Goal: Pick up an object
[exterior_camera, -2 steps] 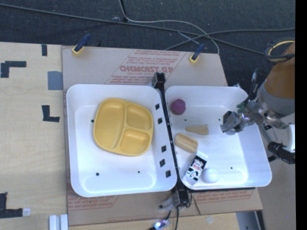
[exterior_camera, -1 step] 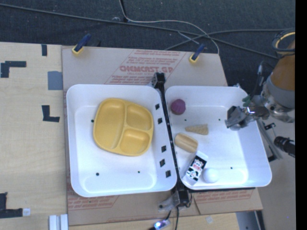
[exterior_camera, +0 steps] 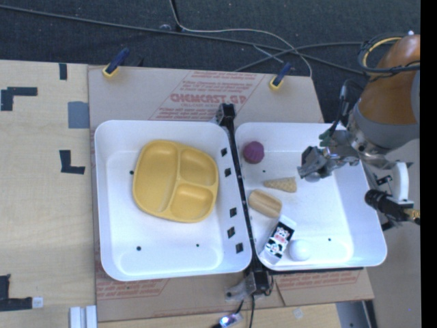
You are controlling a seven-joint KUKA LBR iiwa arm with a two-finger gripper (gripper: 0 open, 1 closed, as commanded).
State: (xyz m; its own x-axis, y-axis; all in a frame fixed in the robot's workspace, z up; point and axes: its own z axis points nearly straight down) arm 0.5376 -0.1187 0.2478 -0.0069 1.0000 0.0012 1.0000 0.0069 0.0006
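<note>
Purple ball, cone, bread roll in right bin; claw above cone, state unclear

end effector over right bin | cone just beside | yellow plate in left bin

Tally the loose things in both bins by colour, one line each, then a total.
Yellow: 1, divided plate
Purple: 1, ball
Tan: 2, cone, bread roll
White: 1, ball
Black and white: 1, carton
Total: 6
</note>
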